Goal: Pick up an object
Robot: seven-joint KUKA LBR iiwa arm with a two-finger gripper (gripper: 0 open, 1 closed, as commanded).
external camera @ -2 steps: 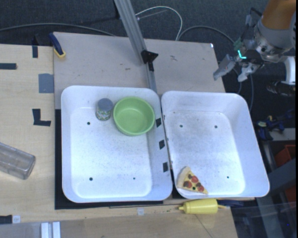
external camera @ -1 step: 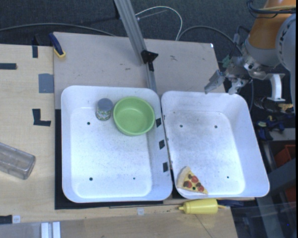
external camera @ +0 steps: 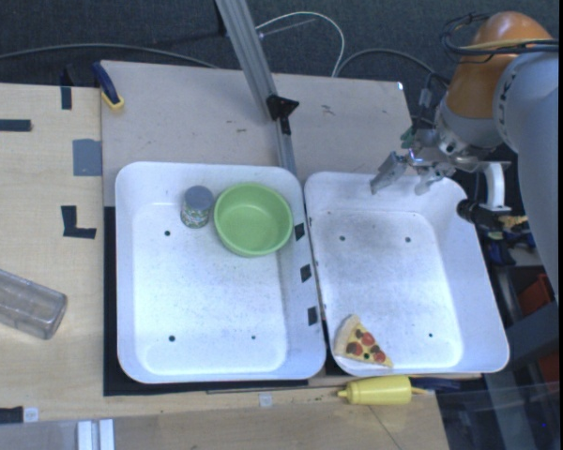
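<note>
The gripper (external camera: 405, 178) hangs over the far rim of the right bin (external camera: 469, 279), fingers spread apart with nothing between them.

Candidate objects, placed from the jaws:
- Pizza slice (external camera: 361, 342): well below the jaws, at the near-left corner of the same bin, lying flat on the rim. It looks like a thin toy, probably light and stiff. A low profile gives little to pinch, so taking it across the narrow width near the crust is my best guess.
- Green bowl (external camera: 253, 218): to the left of the jaws, in the left bin (external camera: 206, 345). One finger inside the rim should work.
- Small jar (external camera: 197, 206): further left, touching the bowl. It is upright, likely rigid, and may slip.
</note>
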